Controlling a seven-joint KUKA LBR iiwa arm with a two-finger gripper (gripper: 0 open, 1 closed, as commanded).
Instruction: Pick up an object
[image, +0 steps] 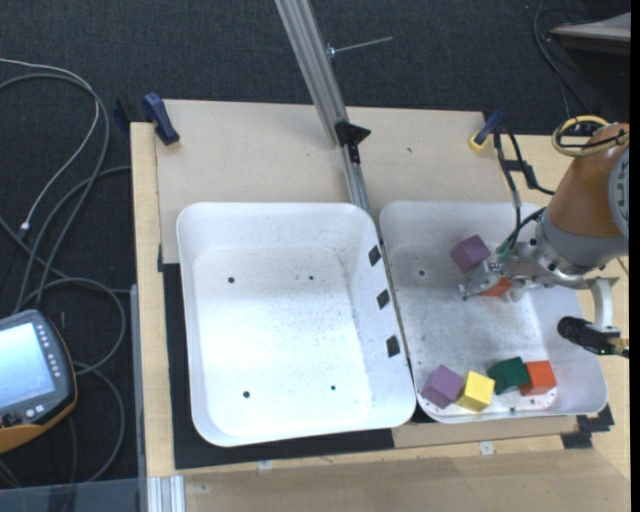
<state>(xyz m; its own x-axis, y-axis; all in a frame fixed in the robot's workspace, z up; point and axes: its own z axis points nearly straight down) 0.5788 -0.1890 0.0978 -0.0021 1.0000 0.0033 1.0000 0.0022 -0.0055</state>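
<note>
My gripper (486, 284) is low inside the right bin (440, 225), near its middle right. A purple block (469, 252) lies just behind and to the left of it, very close or touching. A small red-orange piece (498, 289) shows right beneath the gripper, partly hidden by it, and I cannot tell whether it is held. Along the bin's front edge sit another purple block (443, 384), a yellow block (477, 391), a green block (510, 374) and an orange block (540, 376).
The left bin (200, 240) stands beside the right one, with black clips (383, 298) on the shared wall. A metal pole (320, 80) slants over the bench's back. Blue clamps (160, 118) grip the bench's rear corners. Cables hang by the wrist (590, 210).
</note>
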